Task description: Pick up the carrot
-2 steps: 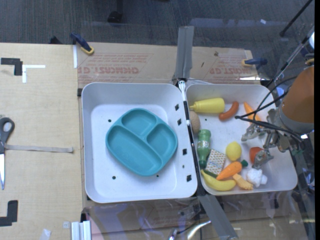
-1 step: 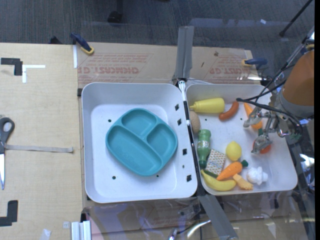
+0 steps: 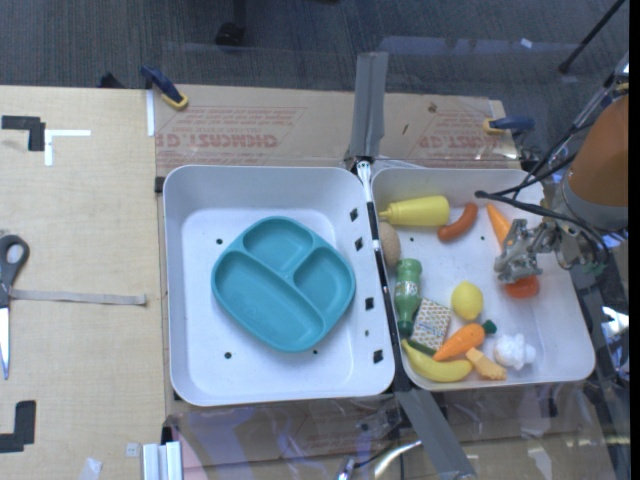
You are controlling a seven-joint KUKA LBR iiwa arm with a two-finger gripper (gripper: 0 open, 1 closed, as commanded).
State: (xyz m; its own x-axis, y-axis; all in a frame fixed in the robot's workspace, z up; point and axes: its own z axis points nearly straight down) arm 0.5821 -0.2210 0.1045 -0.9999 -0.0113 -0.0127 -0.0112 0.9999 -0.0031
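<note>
Lower right of frame, your carrot (image 3: pixel 461 341) lies ungrasped — gripper (image 3: pixel 519 261) hovers well above it; whether it's open, you cannot tell.

Bench and floor from above
Grey carpet (image 3: pixel 300 58) is stretching beyond a pale wooden bench (image 3: pixel 75 238); scissors (image 3: pixel 8 288) are lying at its left edge.

The teal three-compartment plastic plate (image 3: pixel 284 283) lies in the white left bin (image 3: pixel 190 298); the orange toy carrot with green top (image 3: pixel 462 340) touches a yellow plastic banana (image 3: pixel 436 366).
</note>
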